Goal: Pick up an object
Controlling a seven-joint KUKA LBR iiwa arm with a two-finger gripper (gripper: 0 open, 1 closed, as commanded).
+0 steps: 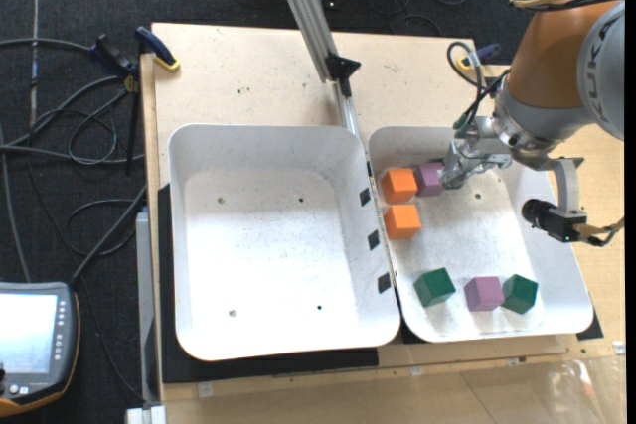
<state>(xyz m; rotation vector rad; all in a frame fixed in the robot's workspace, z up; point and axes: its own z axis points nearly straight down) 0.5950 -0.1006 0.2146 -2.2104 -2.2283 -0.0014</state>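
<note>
Grey metal, the gripper (455,170) sits low in the right bin (556,308), touching the purple cube (430,179) at its nine o'clock side — whether its fingers are spread or closed, I cannot tell. An orange cube (400,183) touches that purple one, another orange cube (402,220) lies at six o'clock, and two green cubes (434,287) and a second purple cube (484,293) lie near the front rim.

We look down at a slant from above the tabletop (248,65), both white bins (268,233) left of the jaws.
</note>
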